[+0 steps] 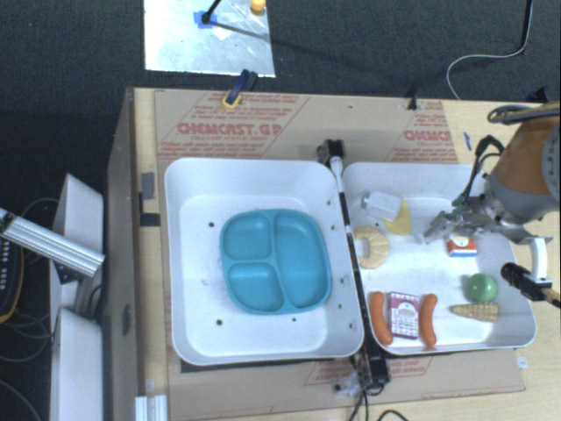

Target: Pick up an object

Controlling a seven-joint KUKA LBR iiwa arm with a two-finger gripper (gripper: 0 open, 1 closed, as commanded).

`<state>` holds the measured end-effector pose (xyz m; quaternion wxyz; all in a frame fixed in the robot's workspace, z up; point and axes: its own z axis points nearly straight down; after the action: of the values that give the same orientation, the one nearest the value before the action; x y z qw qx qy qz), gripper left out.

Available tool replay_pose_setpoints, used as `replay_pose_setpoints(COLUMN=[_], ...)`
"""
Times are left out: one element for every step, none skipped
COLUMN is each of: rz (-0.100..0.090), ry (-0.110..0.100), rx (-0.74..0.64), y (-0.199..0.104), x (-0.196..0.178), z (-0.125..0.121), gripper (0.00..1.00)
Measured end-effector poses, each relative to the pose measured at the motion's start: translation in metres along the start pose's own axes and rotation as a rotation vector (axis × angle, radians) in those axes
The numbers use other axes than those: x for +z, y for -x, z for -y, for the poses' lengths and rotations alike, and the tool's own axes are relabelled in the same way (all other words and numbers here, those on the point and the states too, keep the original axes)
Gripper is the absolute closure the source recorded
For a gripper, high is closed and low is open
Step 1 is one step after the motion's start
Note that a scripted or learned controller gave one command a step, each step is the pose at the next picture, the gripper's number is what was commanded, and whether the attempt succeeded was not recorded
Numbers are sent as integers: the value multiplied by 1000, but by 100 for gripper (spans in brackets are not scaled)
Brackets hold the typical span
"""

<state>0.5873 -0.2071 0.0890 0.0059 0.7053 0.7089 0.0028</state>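
The right bin (438,191) holds several small things. There is a clear cup (381,204), a yellow wedge (400,221) and a pale ring-shaped bagel (372,246). A small red and white item (462,247), a green ball (480,286) and a tan cone (474,311) lie further right. Near the front, a pink box (403,314) lies between two orange sausages (379,317). My gripper (449,224) hangs in the right bin, just above and left of the red and white item and right of the yellow wedge. I see nothing held in it.
The left bin (193,191) holds a blue divided plate (273,260). The arm's grey and orange wrist (526,178) comes in over the right bin's far right side. A black bar (526,281) sticks out by the green ball. Cardboard surrounds both bins.
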Motion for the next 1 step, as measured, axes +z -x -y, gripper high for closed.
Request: replay_pose_setpoints(rz=[-5], ry=[-7], rx=[-1], y=[-50], x=[-20], z=[-56], gripper=[0])
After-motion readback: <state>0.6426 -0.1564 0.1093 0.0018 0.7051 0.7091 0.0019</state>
